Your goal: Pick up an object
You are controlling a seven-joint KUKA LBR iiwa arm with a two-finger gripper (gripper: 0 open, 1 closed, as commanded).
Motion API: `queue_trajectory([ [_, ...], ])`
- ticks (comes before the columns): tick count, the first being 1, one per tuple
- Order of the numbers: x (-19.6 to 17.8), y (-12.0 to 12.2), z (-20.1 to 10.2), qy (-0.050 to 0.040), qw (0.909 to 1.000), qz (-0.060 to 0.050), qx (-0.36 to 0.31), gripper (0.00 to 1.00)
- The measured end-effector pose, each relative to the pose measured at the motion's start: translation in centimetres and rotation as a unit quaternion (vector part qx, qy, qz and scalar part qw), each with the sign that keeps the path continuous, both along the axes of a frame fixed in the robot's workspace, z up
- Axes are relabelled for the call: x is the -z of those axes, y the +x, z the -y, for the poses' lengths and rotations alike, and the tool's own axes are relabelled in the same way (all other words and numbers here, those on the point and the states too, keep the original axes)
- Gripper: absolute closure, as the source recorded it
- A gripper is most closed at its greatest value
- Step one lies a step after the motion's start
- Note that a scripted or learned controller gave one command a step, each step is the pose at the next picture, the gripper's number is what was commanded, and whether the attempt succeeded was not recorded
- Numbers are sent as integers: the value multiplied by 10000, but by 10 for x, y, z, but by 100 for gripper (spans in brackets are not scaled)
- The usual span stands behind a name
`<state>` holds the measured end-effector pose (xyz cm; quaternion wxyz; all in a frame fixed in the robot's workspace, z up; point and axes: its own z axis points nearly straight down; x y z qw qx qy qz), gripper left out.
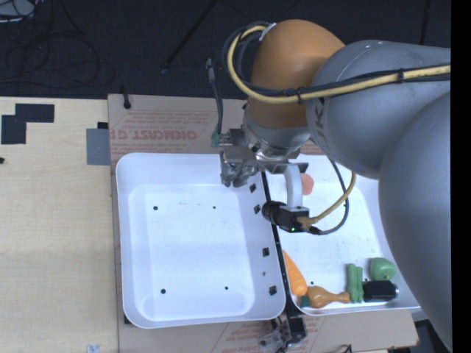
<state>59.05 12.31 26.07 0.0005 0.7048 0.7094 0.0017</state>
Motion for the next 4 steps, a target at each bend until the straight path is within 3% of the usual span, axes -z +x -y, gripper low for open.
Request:
queue_trajectory([
  [1,78,-38,46,-21,10000,-82,52,100],
  [2,74,23,20,-8,10000,-12,20,100],
  [3,178,-37,7,-17,10000,-39,43,100],
  [4,21,-17,18,1,10000,44,30,100],
])
